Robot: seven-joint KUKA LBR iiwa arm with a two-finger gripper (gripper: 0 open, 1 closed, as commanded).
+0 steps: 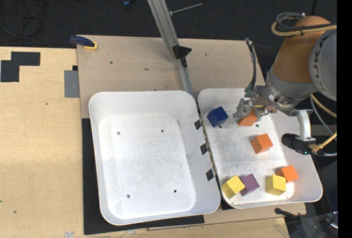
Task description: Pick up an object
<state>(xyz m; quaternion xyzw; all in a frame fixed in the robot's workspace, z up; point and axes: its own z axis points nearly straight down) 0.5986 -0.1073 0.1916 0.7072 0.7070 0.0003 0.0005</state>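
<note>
The gripper (252,112) is low over the far part of the right bin (236,198), and an orange block (248,119) sits right under its tip, touching it or almost. From up here I cannot tell if the gripper is apart or together, or if it has the block at all. I think this orange block is the thing to pick, since it lies straight below the gripper and nothing else is that close. A blue block (218,116) sits just beside it, toward the left bin (102,105). A second orange block (262,143) lies near, a bit closer to us. Along the near edge of the right bin there are a yellow block (233,185) touching a purple block (249,182), then another yellow block (276,184) next to a small orange block (290,173). All the blocks look like little hard cubes with flat sides and sharp corners, so no side is longer than another. The bins are smooth white trays with round corners, set on a pale tabletop (38,121). A metal rail (163,17) leans up behind them.
</note>
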